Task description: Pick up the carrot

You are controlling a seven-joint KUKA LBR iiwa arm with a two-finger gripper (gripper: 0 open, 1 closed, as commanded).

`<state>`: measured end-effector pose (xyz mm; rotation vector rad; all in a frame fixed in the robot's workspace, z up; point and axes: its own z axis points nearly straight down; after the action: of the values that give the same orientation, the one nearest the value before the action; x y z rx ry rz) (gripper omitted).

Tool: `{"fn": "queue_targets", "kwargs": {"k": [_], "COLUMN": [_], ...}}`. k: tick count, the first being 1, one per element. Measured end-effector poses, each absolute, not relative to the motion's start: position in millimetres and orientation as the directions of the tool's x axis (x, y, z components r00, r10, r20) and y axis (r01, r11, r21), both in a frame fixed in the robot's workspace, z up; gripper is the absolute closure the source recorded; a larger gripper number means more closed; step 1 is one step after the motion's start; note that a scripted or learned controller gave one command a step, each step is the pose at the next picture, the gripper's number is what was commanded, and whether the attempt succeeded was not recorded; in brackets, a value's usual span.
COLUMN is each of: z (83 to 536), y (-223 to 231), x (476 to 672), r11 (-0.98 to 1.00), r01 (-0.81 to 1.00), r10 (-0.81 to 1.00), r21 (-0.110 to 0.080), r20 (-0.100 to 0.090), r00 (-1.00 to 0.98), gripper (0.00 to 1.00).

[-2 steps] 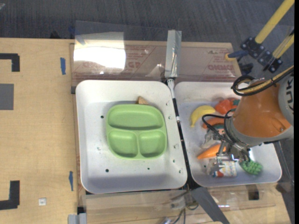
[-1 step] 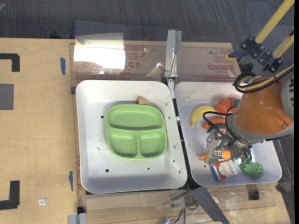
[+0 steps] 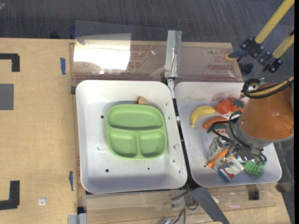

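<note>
In the right bin, the arm's orange band hangs low over the toys. My gripper points down-left below it, among the pile. A thin orange carrot lies slanted right at the gripper's tip, its upper end hidden under the metal. I cannot tell whether the carrot is touched or held.
A yellow banana and orange-red toys lie at the back of the right bin. A green knobbly toy and a small box sit by the front wall. The left bin holds a green divided plate.
</note>
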<state>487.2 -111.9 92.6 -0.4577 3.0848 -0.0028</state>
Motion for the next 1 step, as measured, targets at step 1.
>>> {"fn": "queue_targets", "kwargs": {"k": [1], "z": [188.3], "y": [-69.5], "x": [526.4], "r11": [0.912], "r01": [-0.41], "r10": [-0.41], "r21": [-0.004], "r20": [-0.012], "r00": [-0.912], "gripper": [1.0]}}
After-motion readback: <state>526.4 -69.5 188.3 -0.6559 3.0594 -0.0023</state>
